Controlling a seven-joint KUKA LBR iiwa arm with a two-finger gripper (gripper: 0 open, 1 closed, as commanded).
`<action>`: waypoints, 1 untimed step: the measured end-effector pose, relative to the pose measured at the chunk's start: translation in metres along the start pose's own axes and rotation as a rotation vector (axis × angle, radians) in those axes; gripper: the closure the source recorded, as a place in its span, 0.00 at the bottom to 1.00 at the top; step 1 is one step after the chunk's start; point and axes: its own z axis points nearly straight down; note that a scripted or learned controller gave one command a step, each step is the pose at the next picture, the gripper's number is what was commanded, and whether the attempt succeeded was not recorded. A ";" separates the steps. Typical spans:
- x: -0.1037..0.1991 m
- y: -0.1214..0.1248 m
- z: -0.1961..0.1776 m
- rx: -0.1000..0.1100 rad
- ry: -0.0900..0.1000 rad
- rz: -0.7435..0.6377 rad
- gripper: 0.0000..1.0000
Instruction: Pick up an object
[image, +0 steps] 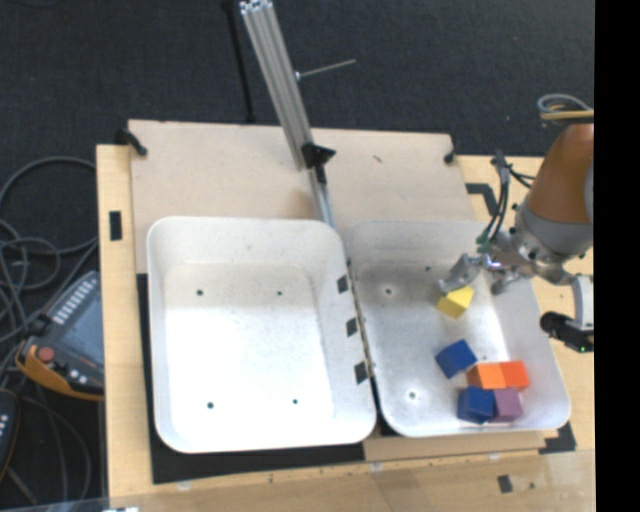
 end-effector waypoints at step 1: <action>-0.004 -0.054 0.069 -0.007 0.000 0.001 0.00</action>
